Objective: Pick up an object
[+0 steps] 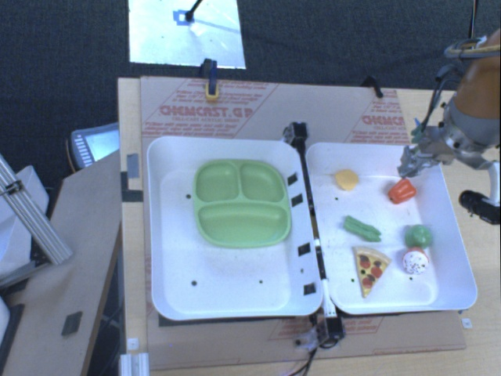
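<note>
Two white bins are seen side by side on the bench. The left bin (168, 233) is occupied by a green divided plate (241, 203), set roughly central; bare floor is left all around it, widest toward the near rim.

The right bin (454, 288) holds the toys. A yellow round piece (347, 180) lies near the far-left part, a green bean pod (362, 228) mid-bin, a pizza slice (370, 269) toward the near rim. A green round piece (419, 236) and a white speckled ball (415, 262) are stacked close along the right wall, nearly touching. An orange-red piece (401, 191) sits near the far-right area, with open floor to its left and toward the bean pod.

The gripper (410, 165) is positioned at the far-right corner of the right bin, just above and beside the orange-red piece, close to the far rim. Finger state cannot be told at this resolution; nothing is seen held between them. Contact with the orange-red piece cannot be confirmed.

The middle strip of the right bin is left clear for approach.
</note>
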You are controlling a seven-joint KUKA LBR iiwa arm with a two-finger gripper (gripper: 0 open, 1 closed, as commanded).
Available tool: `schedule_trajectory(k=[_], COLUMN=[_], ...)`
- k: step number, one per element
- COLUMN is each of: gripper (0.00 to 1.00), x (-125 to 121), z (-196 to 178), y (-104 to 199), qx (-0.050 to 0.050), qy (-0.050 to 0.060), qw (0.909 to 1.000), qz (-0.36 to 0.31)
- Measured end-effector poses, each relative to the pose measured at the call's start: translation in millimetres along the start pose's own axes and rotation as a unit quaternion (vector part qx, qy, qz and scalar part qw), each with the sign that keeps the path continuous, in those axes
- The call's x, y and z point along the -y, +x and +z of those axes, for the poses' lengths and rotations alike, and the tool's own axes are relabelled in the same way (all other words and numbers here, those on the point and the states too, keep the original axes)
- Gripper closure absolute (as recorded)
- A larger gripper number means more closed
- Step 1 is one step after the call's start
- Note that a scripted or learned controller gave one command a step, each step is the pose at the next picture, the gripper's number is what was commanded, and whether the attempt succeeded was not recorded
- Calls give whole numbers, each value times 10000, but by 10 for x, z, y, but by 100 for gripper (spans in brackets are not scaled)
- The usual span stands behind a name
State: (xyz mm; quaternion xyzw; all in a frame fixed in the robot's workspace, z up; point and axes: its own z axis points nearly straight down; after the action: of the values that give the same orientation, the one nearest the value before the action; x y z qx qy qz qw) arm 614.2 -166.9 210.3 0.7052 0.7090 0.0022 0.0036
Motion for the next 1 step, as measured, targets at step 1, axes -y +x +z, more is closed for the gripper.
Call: schedule_trajectory(k=[1], gripper=[100], x=[-94], z=[-628], y=[15], qx=[4], qy=[-7], qw=[10000], qz=[-4])
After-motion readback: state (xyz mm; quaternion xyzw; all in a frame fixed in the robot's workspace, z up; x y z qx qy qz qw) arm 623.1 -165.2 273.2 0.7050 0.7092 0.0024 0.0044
